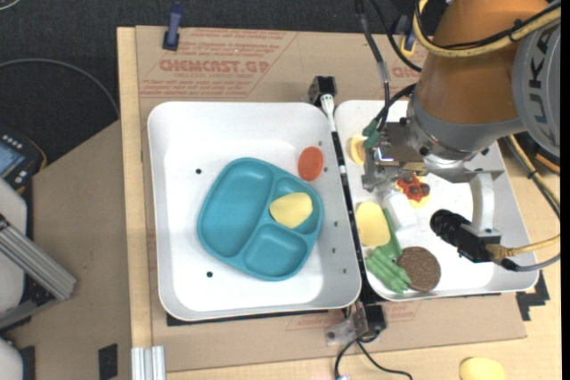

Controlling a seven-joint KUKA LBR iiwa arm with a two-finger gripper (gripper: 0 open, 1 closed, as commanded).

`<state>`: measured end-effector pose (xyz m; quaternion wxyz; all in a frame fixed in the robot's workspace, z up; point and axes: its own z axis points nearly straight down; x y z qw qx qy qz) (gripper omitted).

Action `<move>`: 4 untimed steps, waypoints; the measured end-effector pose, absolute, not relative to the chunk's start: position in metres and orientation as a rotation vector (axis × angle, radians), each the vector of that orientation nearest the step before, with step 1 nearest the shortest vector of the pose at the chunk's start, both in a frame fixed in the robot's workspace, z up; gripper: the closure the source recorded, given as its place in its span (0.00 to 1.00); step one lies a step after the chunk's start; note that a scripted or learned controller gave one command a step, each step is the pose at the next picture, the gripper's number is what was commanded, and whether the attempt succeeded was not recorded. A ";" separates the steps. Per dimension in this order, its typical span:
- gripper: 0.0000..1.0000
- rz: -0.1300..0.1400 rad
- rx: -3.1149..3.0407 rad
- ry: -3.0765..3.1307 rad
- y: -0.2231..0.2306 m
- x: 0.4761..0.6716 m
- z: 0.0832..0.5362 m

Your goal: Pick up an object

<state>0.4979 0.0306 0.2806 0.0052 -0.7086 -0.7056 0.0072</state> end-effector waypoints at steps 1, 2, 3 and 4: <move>1.00 -0.025 -2.227 -2.232 0.044 0.493 0.475; 1.00 0.015 -2.200 -2.229 0.175 0.476 0.351; 1.00 -0.026 -2.222 -2.230 0.198 0.502 0.483; 1.00 -0.007 -2.220 -2.226 0.198 0.501 0.487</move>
